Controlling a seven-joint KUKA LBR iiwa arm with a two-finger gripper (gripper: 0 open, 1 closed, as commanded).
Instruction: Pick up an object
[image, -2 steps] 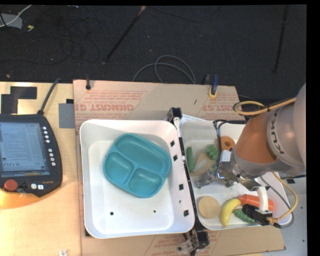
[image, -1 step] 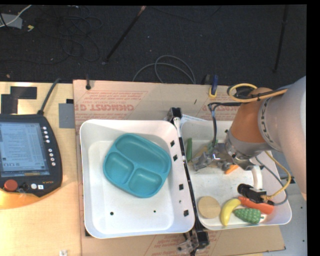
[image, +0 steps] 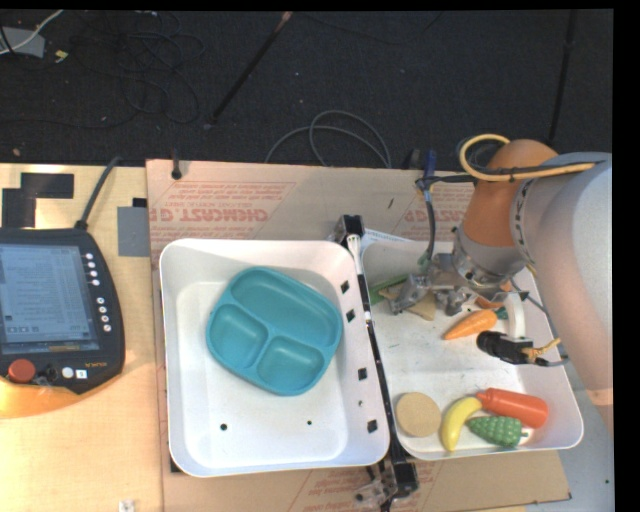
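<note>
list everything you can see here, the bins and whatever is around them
left bin: one, white, on the cardboard
right bin: one, white, beside the left bin
divided plate: one, teal, in the left bin
carrot: one, orange, right bin, next to the gripper
round disc: one, tan, right bin, near edge
banana: one, yellow, right of the disc
red-orange piece: one, right bin, near corner
green knobbly piece: one, just below the red-orange piece
small clutter: count unclear, grey-tan, under the gripper
pendant: one, dark, left of the bins
cardboard: one, brown, under the bins
arm: one, grey, orange band
gripper: one, over the right bin's far half
</note>
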